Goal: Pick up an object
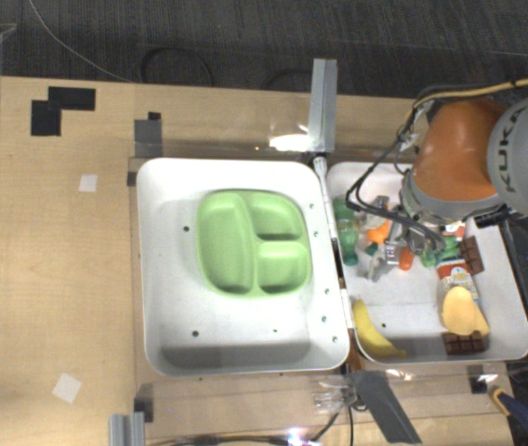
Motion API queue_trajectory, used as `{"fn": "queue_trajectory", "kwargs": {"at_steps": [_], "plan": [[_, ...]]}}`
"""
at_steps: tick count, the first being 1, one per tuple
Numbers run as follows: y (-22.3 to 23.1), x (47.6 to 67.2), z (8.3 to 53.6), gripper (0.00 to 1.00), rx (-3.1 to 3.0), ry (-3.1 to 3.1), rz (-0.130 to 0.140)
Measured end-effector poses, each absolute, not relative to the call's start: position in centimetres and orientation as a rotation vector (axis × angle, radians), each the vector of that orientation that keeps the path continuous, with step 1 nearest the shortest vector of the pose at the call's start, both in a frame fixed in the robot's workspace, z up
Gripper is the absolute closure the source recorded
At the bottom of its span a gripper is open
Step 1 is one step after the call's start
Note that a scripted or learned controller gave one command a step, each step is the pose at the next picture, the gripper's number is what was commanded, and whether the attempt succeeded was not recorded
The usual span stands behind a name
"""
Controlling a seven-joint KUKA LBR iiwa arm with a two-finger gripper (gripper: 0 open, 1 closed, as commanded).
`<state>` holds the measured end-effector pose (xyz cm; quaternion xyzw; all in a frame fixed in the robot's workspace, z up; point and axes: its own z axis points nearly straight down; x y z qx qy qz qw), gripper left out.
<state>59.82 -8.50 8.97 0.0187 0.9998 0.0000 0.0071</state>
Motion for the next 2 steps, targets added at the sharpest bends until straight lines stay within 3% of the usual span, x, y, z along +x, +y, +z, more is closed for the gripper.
{"fn": "queue_trajectory", "kwargs": {"at_steps": [1,2], "plan": [[-8.5,63.0,8.9,0.00,0.140,3.125,0.001],[-9.2,58.0,9.0,0.00,0.263,3.116,0.002]]}}
